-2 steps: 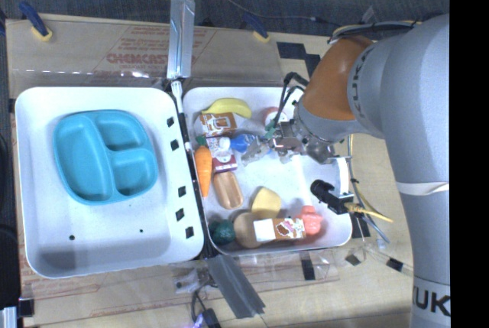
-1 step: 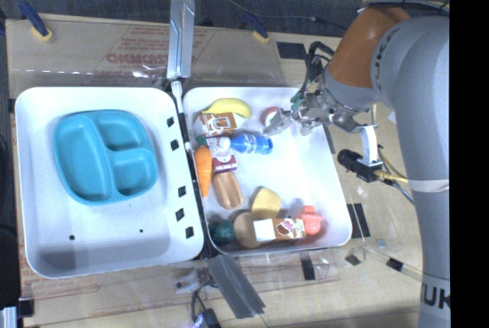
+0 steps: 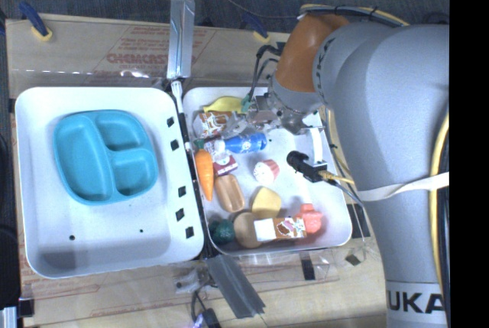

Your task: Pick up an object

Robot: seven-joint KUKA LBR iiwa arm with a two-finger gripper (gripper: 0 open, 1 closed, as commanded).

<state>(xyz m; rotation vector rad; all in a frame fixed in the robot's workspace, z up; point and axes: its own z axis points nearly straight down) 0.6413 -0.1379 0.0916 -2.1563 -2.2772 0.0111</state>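
Looming over the right white bin (image 3: 336, 231), the grey arm (image 3: 382, 105) sets its gripper (image 3: 256, 114) among 2 nearby toys: a yellow banana (image 3: 221, 104) and a blue bottle (image 3: 246, 143). Whether the claw pinches anything, I cannot tell. Left bin (image 3: 30, 166) carries 1 blue divided plastic tray (image 3: 105, 154).

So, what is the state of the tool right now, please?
Tool: cannot be told; it is low over the right bin, by the yellow item.

Bench (image 3: 92, 51) with two white bins (image 3: 46, 242)
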